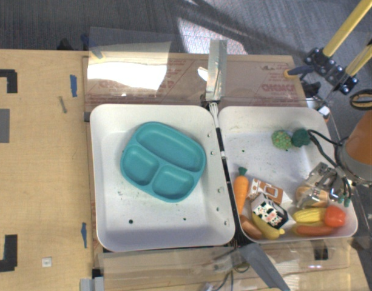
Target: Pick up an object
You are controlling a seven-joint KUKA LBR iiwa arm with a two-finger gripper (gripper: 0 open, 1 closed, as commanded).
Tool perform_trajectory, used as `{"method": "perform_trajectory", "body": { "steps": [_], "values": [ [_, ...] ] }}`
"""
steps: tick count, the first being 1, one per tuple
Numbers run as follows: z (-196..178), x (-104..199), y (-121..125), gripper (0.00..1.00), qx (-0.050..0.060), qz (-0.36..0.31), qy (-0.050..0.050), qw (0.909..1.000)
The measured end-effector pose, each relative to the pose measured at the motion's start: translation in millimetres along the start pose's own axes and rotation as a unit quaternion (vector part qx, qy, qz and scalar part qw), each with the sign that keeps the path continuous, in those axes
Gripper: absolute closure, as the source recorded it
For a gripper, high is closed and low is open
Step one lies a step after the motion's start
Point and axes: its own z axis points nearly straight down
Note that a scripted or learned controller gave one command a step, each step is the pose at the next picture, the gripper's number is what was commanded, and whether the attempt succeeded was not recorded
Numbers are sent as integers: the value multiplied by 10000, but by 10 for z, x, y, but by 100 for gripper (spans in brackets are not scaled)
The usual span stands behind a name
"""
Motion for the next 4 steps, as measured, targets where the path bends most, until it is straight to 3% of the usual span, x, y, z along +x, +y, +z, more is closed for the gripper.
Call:
{"method": "perform_trajectory", "body": {
  "steps": [1, 2, 3, 4],
  "values": [
    [3, -239, 55, 100, 0, -1787, 4, 9839],
    [-5, 100, -141, 100, 0, -4335, -15, 9012],
    [-1, 25, -104, 100, 9, -5166, 2, 8562],
    [5, -214, 48, 100, -6, -6190, 7, 7854]
  ]
}}
